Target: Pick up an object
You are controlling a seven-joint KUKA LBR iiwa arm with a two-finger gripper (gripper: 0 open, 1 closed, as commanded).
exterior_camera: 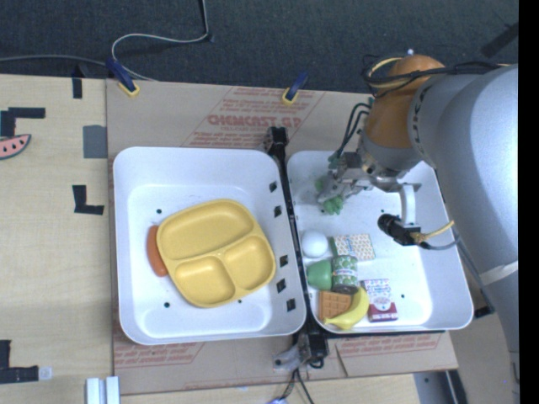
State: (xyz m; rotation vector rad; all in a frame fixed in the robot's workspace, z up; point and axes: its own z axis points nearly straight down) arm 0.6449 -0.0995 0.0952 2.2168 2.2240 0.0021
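My gripper [341,185] reaches down into the back left part of the right bin [438,286]. Right at its fingertips lies a small green leafy toy [330,201]; whether it sits between them cannot be made out. Nearer the front of that bin lie a white egg [314,245], a green cup-like piece [320,273], a checkered packet [354,246], a small can [344,270], a waffle piece [333,301], a yellow banana [355,310] and a red and white box [379,299].
The left bin [135,225] holds a yellow divided plate [216,251] with an orange-red piece [155,252] peeking out at its left. A black clip divider [286,225] runs between the bins. The grey arm [476,167] covers the right bin's far right side.
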